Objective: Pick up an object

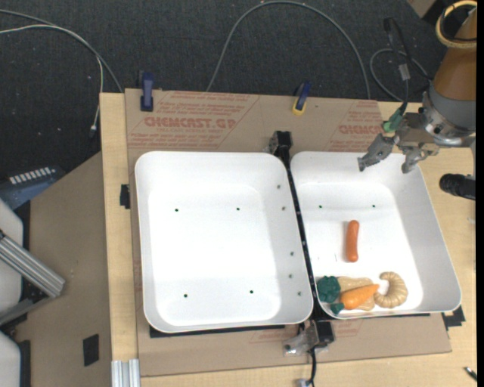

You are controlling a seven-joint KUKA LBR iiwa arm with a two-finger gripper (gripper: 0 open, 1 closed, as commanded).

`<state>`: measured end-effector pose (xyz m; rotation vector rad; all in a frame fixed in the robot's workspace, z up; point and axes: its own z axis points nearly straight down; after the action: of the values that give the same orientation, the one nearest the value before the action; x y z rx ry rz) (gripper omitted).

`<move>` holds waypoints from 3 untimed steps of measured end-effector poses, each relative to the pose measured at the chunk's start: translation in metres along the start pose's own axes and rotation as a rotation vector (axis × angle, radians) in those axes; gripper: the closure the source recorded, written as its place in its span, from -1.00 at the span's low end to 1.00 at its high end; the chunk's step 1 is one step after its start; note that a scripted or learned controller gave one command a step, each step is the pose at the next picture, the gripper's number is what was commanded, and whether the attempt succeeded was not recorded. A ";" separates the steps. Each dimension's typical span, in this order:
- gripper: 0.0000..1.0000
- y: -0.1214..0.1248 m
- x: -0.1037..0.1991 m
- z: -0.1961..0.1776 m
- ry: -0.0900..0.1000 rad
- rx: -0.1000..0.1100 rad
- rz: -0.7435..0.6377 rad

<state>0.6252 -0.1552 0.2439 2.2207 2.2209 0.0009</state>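
My claw point(391, 161) sits at about two o'clock in my view, over the far rim of the right bin point(423, 227), with its two fingers spread apart and nothing between them. The grey wrist and orange band of the arm point(456, 83) rise behind it toward the upper right corner.

From the claw, toward six o'clock, an orange sausage point(352, 240) lies alone on the bin floor, well apart from the fingers, with open white floor between them. Farther on, in the near corner of that bin, I see a cluster: a dark green piece point(328, 289), a carrot point(358, 296) resting against a pale tan item under it, and a curled beige piece point(393, 289) just beside them, all touching or nearly so.

At nine o'clock from the claw lies the left bin point(219, 242). A black clip point(281, 141) stands between the bins at their far edge, near the claw. Cables point(302, 15) loop across the dark floor beyond the bench.
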 end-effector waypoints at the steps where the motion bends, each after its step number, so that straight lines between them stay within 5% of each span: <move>1: -1.00 0.000 0.005 0.062 0.001 0.006 -0.001; 3: -1.00 -0.004 -0.001 0.161 0.001 0.003 0.000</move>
<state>0.6211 -0.1563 0.0832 2.2225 2.2234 -0.0020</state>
